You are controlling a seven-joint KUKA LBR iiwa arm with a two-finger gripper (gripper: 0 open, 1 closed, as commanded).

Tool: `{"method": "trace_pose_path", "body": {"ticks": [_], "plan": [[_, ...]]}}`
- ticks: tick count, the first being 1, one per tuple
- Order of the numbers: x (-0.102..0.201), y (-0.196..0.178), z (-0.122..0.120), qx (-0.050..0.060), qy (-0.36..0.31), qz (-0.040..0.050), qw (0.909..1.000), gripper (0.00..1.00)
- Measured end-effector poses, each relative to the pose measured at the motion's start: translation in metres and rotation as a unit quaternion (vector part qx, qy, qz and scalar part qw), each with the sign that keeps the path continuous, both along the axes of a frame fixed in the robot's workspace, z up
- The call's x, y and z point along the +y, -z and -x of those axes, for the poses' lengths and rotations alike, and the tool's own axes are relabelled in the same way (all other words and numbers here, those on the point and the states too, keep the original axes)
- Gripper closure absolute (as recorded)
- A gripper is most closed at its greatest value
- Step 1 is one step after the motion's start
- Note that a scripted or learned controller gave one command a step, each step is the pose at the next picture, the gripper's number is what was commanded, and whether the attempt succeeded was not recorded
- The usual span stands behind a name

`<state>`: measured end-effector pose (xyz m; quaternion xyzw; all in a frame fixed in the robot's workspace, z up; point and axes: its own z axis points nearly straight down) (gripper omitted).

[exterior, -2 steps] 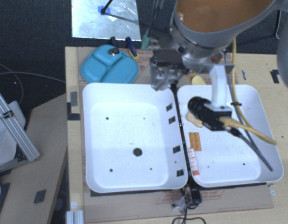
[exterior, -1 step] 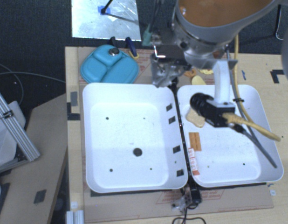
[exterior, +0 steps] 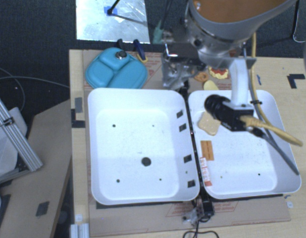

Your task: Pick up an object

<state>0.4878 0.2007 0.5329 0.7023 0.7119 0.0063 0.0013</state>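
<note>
My gripper (exterior: 174,74) hangs over the back rim where the two white bins meet, beneath the large grey and orange arm. The right bin (exterior: 272,182) holds a tan toast-shaped piece (exterior: 208,125), a pale yellow piece (exterior: 210,86) at its back edge, an orange strip (exterior: 206,150) and a red-and-white strip (exterior: 204,173) by its left wall. A small dark disc (exterior: 146,161) lies in the left bin (exterior: 108,133). Nothing shows in the gripper's grasp.
A blue lidded container (exterior: 116,69) sits behind the left bin. A black cylinder (exterior: 223,111) and a yellow hose (exterior: 274,129) on the arm hang over the right bin. Small food toys (exterior: 218,73) lie behind that bin.
</note>
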Motion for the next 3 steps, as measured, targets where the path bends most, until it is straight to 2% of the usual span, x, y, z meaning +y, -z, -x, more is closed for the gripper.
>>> {"method": "trace_pose_path", "body": {"ticks": [1, 2, 3], "plan": [[0.0, -0.011, 0.0, -0.001, -0.001, -0.0006, 1.0, 1.0], [-0.037, 0.204, -0.074, 0.011, 0.009, 0.0067, 0.9999, 1.0], [-0.071, 0.094, -0.055, -0.001, 0.008, 0.0022, 1.0, 1.0]]}}
